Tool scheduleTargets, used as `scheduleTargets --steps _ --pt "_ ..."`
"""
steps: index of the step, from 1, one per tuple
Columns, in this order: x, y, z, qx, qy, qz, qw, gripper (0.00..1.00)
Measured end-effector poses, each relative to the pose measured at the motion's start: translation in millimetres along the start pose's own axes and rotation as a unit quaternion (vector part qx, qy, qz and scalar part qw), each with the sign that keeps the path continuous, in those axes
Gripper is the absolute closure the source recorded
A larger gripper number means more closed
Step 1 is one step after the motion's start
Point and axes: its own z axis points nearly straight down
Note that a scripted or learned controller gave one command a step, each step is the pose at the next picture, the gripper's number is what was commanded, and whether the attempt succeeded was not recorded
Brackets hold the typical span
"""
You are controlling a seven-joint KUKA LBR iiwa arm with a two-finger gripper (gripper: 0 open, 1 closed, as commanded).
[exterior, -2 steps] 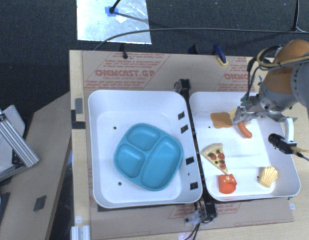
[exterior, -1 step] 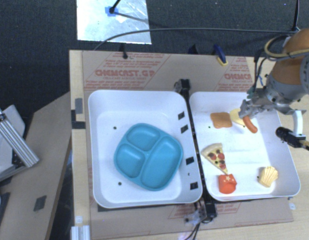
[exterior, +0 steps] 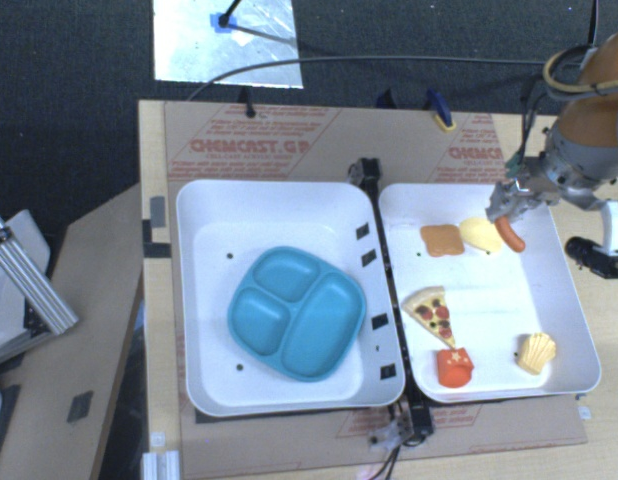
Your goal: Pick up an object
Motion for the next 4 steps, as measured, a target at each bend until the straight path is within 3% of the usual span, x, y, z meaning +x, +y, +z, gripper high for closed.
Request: scheduleTargets --steps 1,2,4 --pt "8 1 -62 -0.001 0.000 -0.001 1.0000 1.00" --pt "8 3 -81 0.001 0.000 0.000 1.0000 1.00" --pt "114 -4 -65 0.002 0.002 -0.002 1.0000 1.00"
